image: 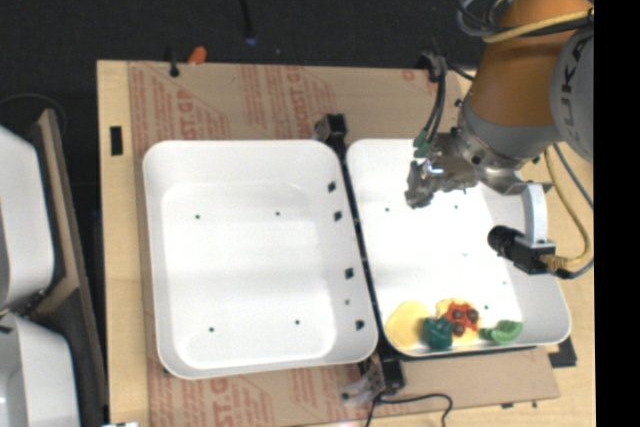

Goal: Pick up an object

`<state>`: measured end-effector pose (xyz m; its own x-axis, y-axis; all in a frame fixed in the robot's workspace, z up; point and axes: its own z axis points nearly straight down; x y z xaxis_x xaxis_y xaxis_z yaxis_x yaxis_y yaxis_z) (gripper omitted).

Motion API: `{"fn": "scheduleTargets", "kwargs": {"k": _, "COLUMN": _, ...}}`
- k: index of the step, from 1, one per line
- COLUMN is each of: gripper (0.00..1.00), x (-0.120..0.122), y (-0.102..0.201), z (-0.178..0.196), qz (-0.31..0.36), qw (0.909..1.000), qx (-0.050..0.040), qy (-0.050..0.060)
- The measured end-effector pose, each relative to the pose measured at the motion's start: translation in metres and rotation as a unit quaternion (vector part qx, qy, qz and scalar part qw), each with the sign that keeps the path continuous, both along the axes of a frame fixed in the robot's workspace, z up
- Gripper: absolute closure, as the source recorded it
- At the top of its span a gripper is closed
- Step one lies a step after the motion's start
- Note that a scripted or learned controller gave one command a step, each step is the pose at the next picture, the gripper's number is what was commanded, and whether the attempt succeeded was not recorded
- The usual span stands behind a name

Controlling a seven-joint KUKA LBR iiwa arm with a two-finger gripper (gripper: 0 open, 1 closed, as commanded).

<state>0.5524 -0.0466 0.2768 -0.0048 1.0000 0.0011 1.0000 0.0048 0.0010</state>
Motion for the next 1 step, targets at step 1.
{"fn": "scheduleTargets", "kwargs": {"k": 1, "gripper": 1.0, "x": 0.0001, "y": 0.0472, "z": -0.0186, "qz": -0.001, "qw": 1.0, "qx": -0.0003, "qy": 0.001}}
